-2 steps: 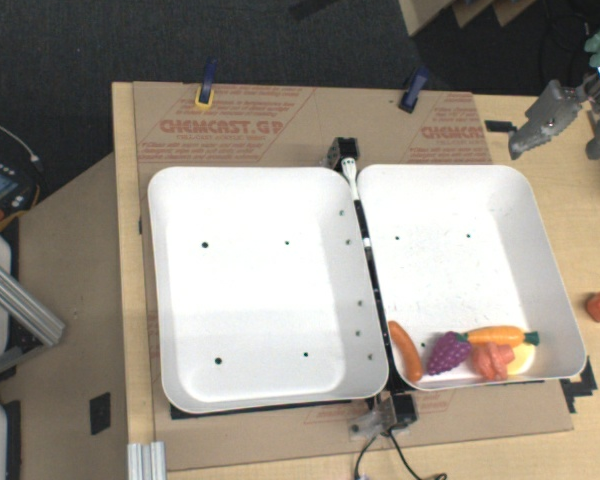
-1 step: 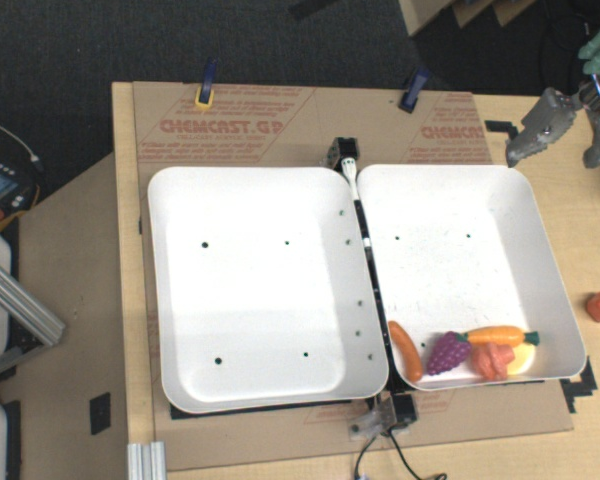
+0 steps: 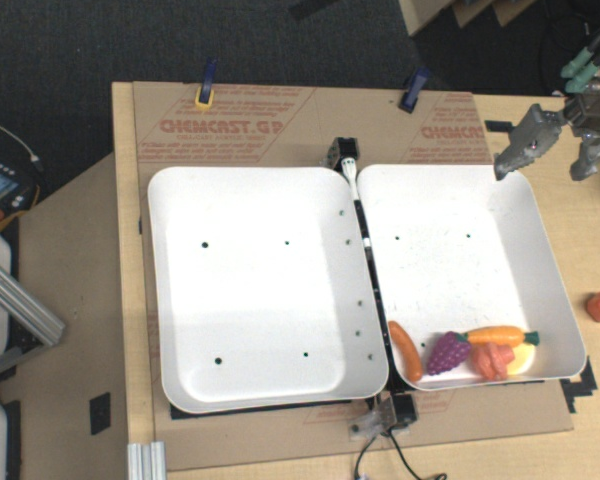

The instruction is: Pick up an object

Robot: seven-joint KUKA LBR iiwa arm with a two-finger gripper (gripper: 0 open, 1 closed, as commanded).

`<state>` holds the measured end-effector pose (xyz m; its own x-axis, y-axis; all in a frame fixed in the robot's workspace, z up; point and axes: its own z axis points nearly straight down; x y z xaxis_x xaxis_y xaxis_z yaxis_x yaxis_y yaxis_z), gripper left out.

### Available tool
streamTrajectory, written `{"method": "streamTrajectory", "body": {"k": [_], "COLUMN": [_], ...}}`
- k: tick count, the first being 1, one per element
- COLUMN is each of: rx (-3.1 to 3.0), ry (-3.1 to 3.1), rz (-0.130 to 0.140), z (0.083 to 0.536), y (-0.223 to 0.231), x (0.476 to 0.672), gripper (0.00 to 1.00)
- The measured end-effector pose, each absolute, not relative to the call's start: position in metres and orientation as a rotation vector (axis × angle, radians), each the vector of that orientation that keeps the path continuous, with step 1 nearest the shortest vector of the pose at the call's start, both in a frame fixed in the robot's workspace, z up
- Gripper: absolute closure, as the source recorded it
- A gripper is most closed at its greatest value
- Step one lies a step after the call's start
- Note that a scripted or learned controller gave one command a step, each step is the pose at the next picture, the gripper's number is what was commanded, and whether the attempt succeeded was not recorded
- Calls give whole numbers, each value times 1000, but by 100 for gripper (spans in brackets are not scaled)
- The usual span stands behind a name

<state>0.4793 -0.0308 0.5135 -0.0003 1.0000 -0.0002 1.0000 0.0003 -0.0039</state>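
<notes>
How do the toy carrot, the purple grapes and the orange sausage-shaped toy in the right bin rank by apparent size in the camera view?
1. Toy carrot, longest.
2. Orange sausage-shaped toy, close behind; these two look nearly alike, so their order is unsure.
3. Purple grapes, smallest.

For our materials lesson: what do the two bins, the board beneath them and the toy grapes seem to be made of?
Bins: likely thin moulded plastic, smooth white, with rounded corners and soft sheen.
Board: probably cardboard or a paper-faced sheet, matt brown with red print.
Toy grapes: seemingly plastic, uniform purple, lumpy moulded shape; too small to be sure.
</notes>
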Motion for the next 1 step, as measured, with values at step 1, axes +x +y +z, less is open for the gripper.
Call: {"method": "streamTrajectory", "body": {"k": [1], "rx": [-2221], "ry": [-2218], "rz": [5], "z": [496], "y": [-36], "x": [479], "gripper": [0]}}
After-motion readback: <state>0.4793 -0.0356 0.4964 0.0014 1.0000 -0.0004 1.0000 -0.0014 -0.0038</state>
